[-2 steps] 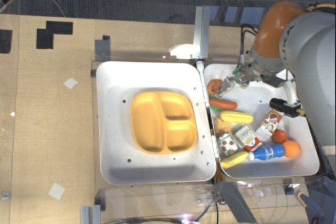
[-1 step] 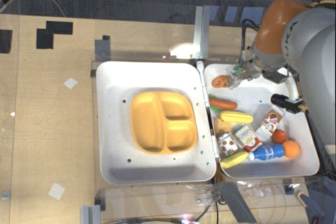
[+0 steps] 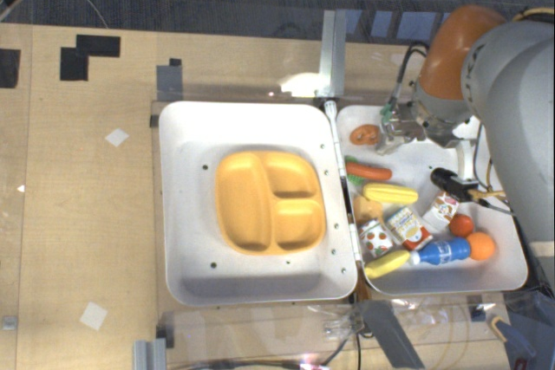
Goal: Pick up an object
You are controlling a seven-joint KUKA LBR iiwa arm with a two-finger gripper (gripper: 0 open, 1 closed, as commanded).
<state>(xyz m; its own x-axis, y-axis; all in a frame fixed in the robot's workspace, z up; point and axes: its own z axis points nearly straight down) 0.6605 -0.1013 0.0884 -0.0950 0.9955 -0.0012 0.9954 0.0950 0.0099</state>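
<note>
The objects to pick from all lie in the right bin (image 3: 512,273). In the right bin's far left corner sits an orange-brown round toy food (image 3: 365,134), and the claw (image 3: 395,133) hangs just beside it, over the right bin's far edge. Whether the claw is apart or together cannot be told from here, and nothing is seen held in it.

Nearer along the right bin's left wall lie a toy carrot (image 3: 370,172) and then a yellow oblong toy (image 3: 390,193), both crosswise. A pale tan lump (image 3: 366,209) rests against the same wall. Towards the right bin's middle stand three small cartons: a red-and-white one (image 3: 375,239), a blue-and-yellow one (image 3: 406,225) and a white-and-red one (image 3: 444,209). Along the right bin's near edge are a yellow banana (image 3: 388,262), a blue bottle (image 3: 442,253) lying on its side, a small red ball (image 3: 461,225) and an orange ball (image 3: 481,246), the last touching the bottle's end.

The grey arm (image 3: 512,100) reaches over the right bin's right side. Left of the right bin, touching it, is the left bin (image 3: 178,186), which holds a yellow divided tray (image 3: 267,199). Both rest on the wooden worktop (image 3: 87,230).
</note>
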